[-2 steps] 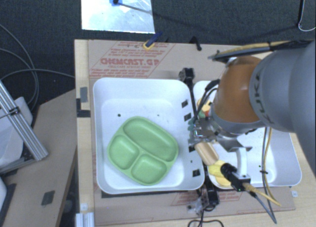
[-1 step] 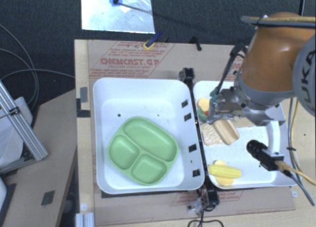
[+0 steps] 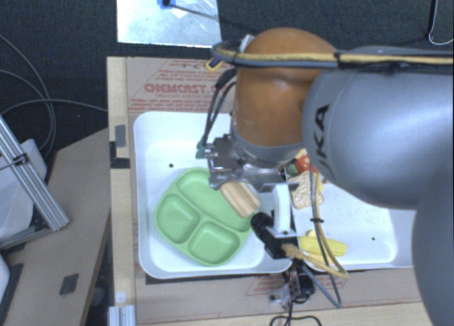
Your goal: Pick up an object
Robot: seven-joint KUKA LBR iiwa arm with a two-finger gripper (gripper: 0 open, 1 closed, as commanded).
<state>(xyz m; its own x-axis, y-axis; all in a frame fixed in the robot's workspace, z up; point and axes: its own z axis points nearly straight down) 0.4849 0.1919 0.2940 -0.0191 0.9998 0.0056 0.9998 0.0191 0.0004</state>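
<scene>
Arm (image 3: 369, 119) comes in from the right, its big grey body covering most of the right bin (image 3: 379, 250), and the orange band (image 3: 277, 87) sits right over the wrist. The wrist points straight down and puts the tool (image 3: 228, 172) low over the left bin (image 3: 145, 176), at the upper right rim of a green divided plate (image 3: 195, 220). Cannot tell whether the tool is apart or together, as the wrist hides it. A tan piece (image 3: 240, 198) sits just below the tool, overlapping the plate's right edge; can't tell if it is gripped. The plate lies flat in the near half of the left bin. In the right bin there is a yellow item (image 3: 325, 246) near the front wall, with a pale waffle-like item (image 3: 306, 191) and a small red item (image 3: 303, 164) further back, beside the wrist. Both bins rest on cardboard (image 3: 170, 83) on the counter (image 3: 78, 176).
</scene>
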